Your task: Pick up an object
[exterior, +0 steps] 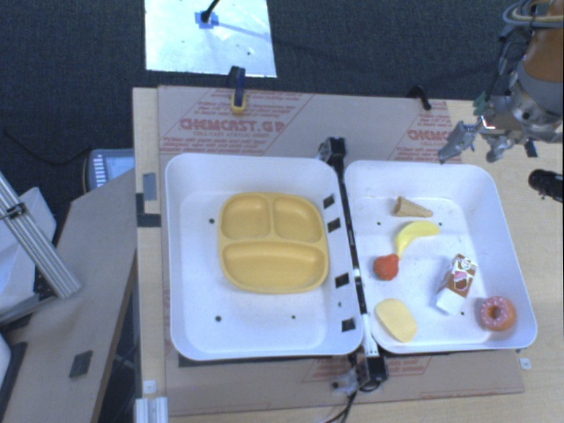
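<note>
Gripper [474, 141], fingers spread and empty, hangs beyond the right bin's [504, 203] far rim. Nearest targets: cone [411, 207], banana [416, 233]. Best practice: descend centred, straddling the banana's narrow width.

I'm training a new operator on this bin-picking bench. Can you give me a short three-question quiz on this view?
1. True or false: the yellow tray lies in the left bin.
2. Which item sits nearest the right bin's front right corner? A. banana B. donut C. cone
3. Fill in: the gripper hovers over the right bin's far ___ corner.

Key: 1 true; 2 B; 3 right.
</note>
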You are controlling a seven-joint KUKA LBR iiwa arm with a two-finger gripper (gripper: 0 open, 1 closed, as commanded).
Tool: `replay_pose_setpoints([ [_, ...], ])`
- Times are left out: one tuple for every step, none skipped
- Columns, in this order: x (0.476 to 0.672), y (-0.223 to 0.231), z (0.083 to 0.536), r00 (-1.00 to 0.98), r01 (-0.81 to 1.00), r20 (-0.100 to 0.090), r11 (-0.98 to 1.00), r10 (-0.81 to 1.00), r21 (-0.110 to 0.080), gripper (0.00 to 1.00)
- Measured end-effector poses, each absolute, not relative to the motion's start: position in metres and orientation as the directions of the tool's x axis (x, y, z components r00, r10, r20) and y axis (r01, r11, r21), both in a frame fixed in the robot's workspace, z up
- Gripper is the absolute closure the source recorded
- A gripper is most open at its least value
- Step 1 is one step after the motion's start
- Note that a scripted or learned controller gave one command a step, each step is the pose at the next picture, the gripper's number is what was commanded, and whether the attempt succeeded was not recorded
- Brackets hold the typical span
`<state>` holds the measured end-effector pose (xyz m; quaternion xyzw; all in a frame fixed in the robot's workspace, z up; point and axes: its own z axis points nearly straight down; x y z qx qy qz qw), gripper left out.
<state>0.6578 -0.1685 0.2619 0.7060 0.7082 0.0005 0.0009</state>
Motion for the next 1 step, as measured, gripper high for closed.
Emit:
replay_pose_setpoints([
  [0.6583, -0.166, 0.2204, -0.003, 1.0, 0.0, 0.003, 1.0, -0.001, 0.0],
])
